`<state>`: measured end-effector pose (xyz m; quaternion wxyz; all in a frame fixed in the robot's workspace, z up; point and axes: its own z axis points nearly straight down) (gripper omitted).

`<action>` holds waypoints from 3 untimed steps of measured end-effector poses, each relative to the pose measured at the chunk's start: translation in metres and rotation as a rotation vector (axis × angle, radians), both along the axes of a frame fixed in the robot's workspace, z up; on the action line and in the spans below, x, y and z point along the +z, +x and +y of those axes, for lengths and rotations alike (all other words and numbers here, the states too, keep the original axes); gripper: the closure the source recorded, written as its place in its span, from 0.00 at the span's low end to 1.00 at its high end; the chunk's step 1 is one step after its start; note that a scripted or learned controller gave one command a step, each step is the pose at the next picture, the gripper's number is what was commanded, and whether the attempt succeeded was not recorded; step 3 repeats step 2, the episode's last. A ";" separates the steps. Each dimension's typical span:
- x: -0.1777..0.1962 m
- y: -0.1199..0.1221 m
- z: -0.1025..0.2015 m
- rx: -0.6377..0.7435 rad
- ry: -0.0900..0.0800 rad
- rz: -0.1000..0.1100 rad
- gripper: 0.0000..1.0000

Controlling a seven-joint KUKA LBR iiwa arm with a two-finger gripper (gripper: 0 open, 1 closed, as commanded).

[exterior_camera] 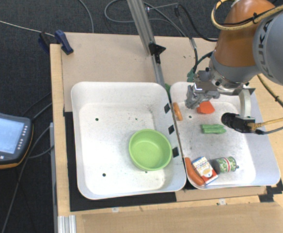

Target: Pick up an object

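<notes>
Overhead slanted view of the desk (112, 52), which carries two shallow white bins side by side. The left bin (90, 103) contains a green bowl (150, 150), upright, lying toward the bin's right wall and nearer its front edge. The right bin (262, 152) contains the remaining items. A red-orange block (207, 108) lies in the rear part of this bin, just beside the pincer (196, 100) and partly hidden by it. A flat green piece (213, 128) lies near the middle of the bin, in front of the block and apart from it. A small orange item (178, 112), carrot-like, rests against the left wall of the bin. At the front of the bin, a small carton (204, 168) with an orange and white label lies touching a second orange, carrot-like item (192, 174) at the front left corner; a green can (225, 165) lies on its side just to the right of the carton.

The grey arm (277, 38), with its orange band (238, 30), reaches in from the right and is positioned over the rear of the right bin. The pincer points down into the bin next to the red-orange block; whether its fingers are wide or narrow cannot be told, and nothing is seen between them. A black cylindrical part (234, 121) with a yellow cable juts out beneath the wrist. A slanted metal pole (144, 28) crosses the rear of the desk, and a handheld control pad (6, 137) sits on the floor at the left.
</notes>
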<state>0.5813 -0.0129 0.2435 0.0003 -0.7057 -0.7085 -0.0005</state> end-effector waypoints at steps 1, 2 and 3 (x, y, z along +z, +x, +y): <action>0.009 -0.009 0.051 0.001 0.000 -0.001 1.00; 0.000 -0.027 0.096 0.000 0.000 0.001 1.00; 0.000 -0.027 0.096 0.000 0.000 0.001 1.00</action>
